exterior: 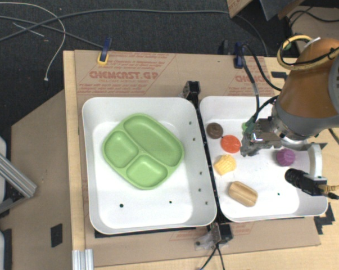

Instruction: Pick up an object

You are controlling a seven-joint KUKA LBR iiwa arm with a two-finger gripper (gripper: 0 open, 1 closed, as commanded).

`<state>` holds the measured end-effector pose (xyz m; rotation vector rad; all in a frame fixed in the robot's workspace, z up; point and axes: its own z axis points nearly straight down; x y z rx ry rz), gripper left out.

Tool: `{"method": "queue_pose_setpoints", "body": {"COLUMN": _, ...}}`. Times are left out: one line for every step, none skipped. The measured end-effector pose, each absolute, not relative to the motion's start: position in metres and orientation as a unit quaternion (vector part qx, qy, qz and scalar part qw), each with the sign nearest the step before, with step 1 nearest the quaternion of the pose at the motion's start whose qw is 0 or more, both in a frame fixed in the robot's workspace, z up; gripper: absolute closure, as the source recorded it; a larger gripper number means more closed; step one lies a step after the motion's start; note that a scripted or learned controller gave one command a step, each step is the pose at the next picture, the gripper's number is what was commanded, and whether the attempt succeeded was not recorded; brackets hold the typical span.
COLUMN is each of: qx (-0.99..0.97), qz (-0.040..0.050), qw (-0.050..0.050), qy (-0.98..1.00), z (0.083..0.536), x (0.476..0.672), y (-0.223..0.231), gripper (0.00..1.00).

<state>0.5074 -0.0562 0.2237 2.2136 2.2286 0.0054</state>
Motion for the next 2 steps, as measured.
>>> {"method": "queue_pose_setpoints", "body": {"qx": 0.704, "qz": 0.0016, "qw": 0.0, "qy": 0.71, "z": 0.235, "x": 0.515, "y": 0.0, "gripper": 1.0}}
{"method": "queue_pose_setpoints", "body": {"qx": 0.705, "qz": 0.0007, "qw": -0.001, "qy": 0.71, "z": 0.233, "x": 0.514, "y": 0.059, "gripper": 1.0}}
